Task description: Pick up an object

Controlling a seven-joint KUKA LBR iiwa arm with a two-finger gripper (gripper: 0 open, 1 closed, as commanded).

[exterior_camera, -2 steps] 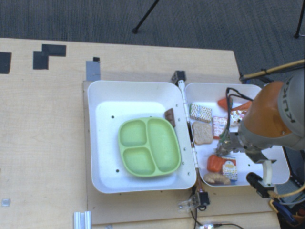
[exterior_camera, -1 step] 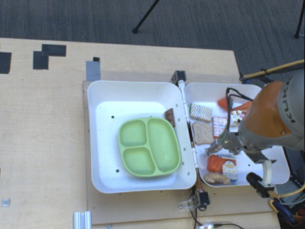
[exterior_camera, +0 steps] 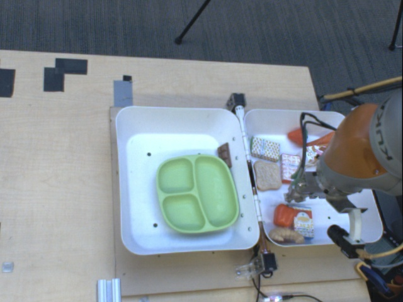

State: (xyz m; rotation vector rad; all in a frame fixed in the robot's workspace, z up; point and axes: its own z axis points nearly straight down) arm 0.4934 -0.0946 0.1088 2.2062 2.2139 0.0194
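In the right bin (exterior_camera: 371,226): claw (exterior_camera: 295,194) above the toast slice (exterior_camera: 267,176) and red item (exterior_camera: 284,216)
Claw state: cannot tell
Left bin (exterior_camera: 126,187): green divided plate (exterior_camera: 197,194)

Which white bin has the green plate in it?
The left bin. A green plate with three sections sits in it. The right bin holds small food items and the gripper instead.

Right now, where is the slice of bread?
In the camera view, the slice of bread lies in the right bin, near its left wall, just below the dotted packet and left of the pincer.
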